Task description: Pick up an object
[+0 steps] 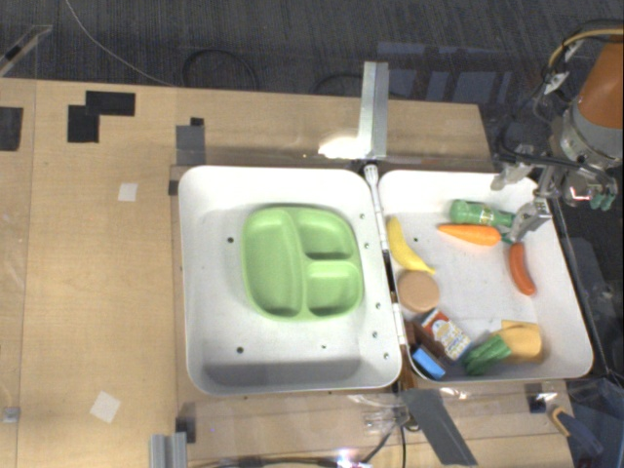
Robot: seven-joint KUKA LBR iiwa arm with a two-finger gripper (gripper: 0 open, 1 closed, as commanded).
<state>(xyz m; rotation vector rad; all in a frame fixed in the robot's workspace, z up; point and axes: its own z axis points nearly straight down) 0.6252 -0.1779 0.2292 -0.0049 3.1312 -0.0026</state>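
Gripper (526, 201) seen at right bin (575, 359) far-right corner, above carrot (471, 233); finger opening cannot be told, nothing seen held.

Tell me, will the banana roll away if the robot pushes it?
Probably not far. The banana is curved and lies flat in the right bin, so it would likely slide or spin. It looks like smooth plastic, so it may slip from the gripper.
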